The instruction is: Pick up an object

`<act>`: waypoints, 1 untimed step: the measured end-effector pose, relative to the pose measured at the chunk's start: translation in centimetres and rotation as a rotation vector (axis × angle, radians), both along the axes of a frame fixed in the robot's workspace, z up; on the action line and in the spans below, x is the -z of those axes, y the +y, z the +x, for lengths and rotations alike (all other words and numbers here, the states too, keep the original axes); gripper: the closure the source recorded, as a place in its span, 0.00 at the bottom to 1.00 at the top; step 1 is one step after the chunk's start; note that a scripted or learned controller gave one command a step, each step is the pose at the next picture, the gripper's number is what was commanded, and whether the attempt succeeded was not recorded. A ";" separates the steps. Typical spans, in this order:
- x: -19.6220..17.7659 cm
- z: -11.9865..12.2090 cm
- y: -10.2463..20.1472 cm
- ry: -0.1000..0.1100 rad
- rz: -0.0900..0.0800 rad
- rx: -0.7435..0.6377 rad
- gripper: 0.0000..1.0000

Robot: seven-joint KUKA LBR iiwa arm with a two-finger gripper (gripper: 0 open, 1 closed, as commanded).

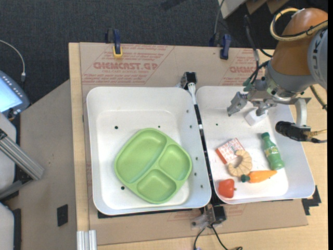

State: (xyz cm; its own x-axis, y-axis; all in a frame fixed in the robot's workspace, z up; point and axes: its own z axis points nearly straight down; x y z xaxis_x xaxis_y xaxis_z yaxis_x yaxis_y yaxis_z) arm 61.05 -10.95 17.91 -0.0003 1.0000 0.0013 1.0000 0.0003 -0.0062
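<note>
My gripper [244, 111] hangs over the far part of the right bin [216, 116], its fingers apart with nothing between them. Nearer the front of that bin lie a green bottle [272, 151], an orange carrot [261, 176], a tan ridged pastry [241, 163], a small red and white box [229, 150] and a red tomato [226, 188]. All of them sit closer to the front than the gripper, and none touches it.
A green divided plate [152, 164] lies in the left bin [104, 105]. A black rod [196, 116] runs along the seam between the bins. Two blue clamps [117, 40] hold the cardboard base at the far edge.
</note>
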 end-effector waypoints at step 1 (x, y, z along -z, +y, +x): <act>5.6 0.5 0.8 0.001 0.000 -0.001 0.00</act>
State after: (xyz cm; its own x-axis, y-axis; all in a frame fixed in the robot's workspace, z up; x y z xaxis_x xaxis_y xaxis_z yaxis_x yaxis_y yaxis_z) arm 61.58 -10.12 12.29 -0.0008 1.0000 0.0018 1.0000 0.0009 -0.0069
